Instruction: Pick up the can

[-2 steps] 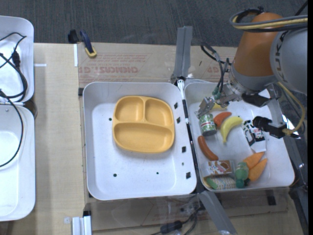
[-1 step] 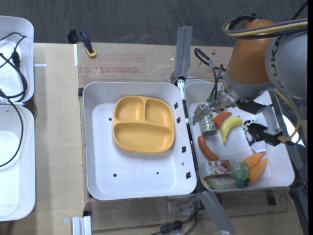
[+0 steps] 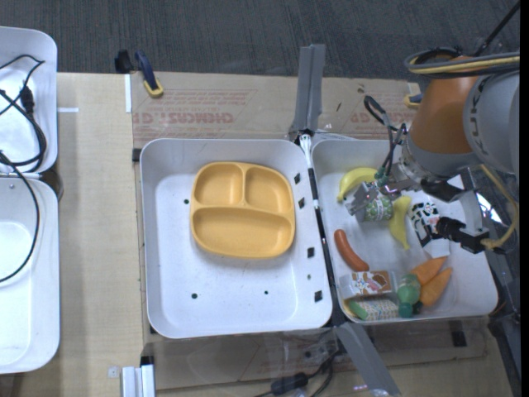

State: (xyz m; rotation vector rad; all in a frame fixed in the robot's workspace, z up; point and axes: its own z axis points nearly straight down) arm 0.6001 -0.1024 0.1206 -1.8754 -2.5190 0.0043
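The can [image 3: 376,209], with a silver end and a greenish label, lies tilted in the right bin [image 3: 475,304], between two yellow bananas [image 3: 355,179]. My gripper [image 3: 385,182] hangs from the orange-banded wrist directly over the can's upper right side and seems to touch it. The wrist and cables hide where the gripper meets the can.
Also in the right bin are a red sausage [image 3: 350,251], two carrots [image 3: 434,278], a small carton [image 3: 369,285], a green bottle [image 3: 407,294] and a black-and-white item [image 3: 426,217]. The left bin [image 3: 165,288] holds a yellow divided plate [image 3: 243,209]. A grey divider post [image 3: 309,89] stands between the bins.
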